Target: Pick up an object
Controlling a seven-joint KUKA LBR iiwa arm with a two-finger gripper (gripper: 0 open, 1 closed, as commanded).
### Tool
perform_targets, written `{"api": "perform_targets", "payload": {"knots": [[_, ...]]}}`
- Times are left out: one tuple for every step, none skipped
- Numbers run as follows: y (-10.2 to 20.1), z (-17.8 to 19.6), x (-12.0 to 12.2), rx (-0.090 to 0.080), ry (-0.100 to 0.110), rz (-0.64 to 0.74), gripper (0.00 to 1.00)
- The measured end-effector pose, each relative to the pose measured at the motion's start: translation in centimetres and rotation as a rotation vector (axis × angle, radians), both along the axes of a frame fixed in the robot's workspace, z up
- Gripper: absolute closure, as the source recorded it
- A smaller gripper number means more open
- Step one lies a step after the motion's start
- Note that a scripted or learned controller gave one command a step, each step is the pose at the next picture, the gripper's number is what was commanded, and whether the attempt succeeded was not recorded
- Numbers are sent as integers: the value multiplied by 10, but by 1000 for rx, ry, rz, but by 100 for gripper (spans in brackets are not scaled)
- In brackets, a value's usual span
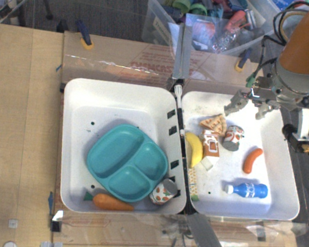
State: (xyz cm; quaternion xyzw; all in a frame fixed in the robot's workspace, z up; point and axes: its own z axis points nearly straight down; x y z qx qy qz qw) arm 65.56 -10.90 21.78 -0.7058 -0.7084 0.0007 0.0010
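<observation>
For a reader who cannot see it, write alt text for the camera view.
A grey robot arm's open gripper hovers over the back of the right bin, which holds a banana, a blue bottle, an orange sausage and small packets. The left bin holds a teal divided tray and a carrot.

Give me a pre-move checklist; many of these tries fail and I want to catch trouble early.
1. Two-finger gripper open: ok, fingers spread.
2. Nothing between the fingers: ok.
3. Gripper over the right white bin: ok, above its far edge.
4. Gripper lined up over a target: not ok; the tan waffle-patterned wedge lies nearer the camera and left.
5. Orange sausage-shaped toy and blue bottle lying apart from other things: ok.
6. Height above the bin floor: cannot tell.
</observation>
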Motion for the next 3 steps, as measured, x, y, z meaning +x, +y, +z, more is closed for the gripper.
{"api": "perform_targets", "payload": {"knots": [[-20,-104,-22,-1,-3,34,0],[-38,-127,-30,0,-11,88,0],[-40,-116,-29,-3,-17,84,100]]}}
